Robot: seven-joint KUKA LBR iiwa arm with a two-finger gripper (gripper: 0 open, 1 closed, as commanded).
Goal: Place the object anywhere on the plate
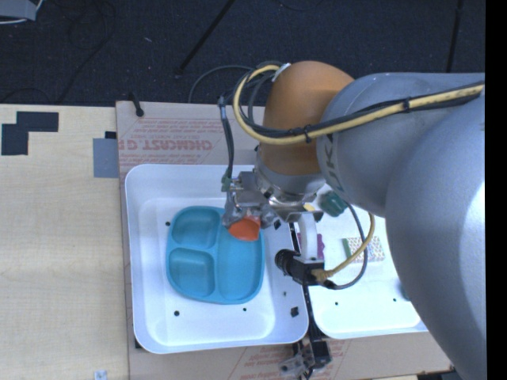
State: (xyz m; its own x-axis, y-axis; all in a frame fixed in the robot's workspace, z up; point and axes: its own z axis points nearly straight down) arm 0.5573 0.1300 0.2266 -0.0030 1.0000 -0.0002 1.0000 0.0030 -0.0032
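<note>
Grey KUKA arm with orange band (305, 105), entering from the right and filling the right half of the view, wrist bent down over the seam between the two shallow white bins. Two-finger gripper (242, 216) low over the upper right corner of the blue sectioned plastic plate (214, 253); small orange rounded object (245, 229) directly beneath the fingertips, apparently pinched between them, though contact partly hidden by the wrist. Object glossy, smooth, roughly egg-like, overlapping the plate's large right compartment near its rim. Plate lying flat in the left white bin (150, 212), three compartments visible. Right white bin (372, 315) partly covered by the arm, holding a small patterned item (366, 249). Cardboard sheet (170, 141) beyond the bins.
</note>
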